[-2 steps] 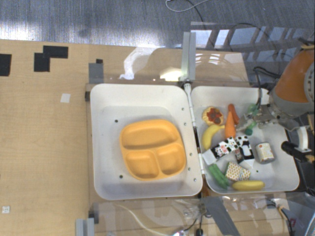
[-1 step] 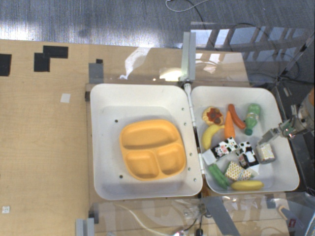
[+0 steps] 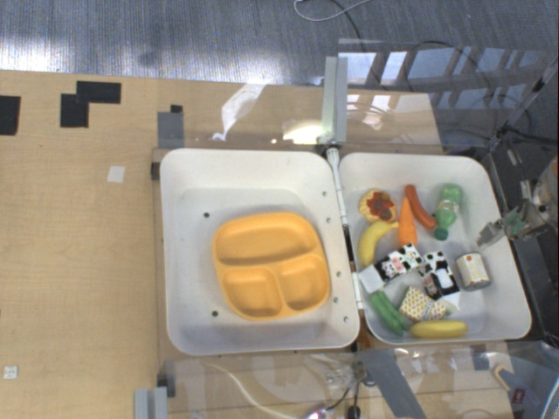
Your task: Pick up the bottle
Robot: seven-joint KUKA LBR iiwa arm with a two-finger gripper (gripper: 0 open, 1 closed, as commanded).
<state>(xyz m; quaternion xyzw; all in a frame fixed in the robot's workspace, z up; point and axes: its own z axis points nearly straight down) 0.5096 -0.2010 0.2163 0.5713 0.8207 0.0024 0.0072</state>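
The bottle (image 3: 447, 209) is a small green plastic one with a green cap, lying in the right bin (image 3: 511, 317) near its far right part. Its cap end points toward the front. My gripper (image 3: 494, 231) hangs over the right rim of that bin, a short way right of and in front of the bottle, apart from it. Nothing shows held in it. The grey wrist reaches in from the right edge of the view.
Close left of the bottle lie a red sausage (image 3: 420, 207) and a carrot (image 3: 407, 224). A small can (image 3: 472, 271), black-and-white boxes (image 3: 402, 261), a banana (image 3: 375, 242) and a green cucumber (image 3: 387, 312) fill the front. The left bin holds an orange divided tray (image 3: 271, 264).
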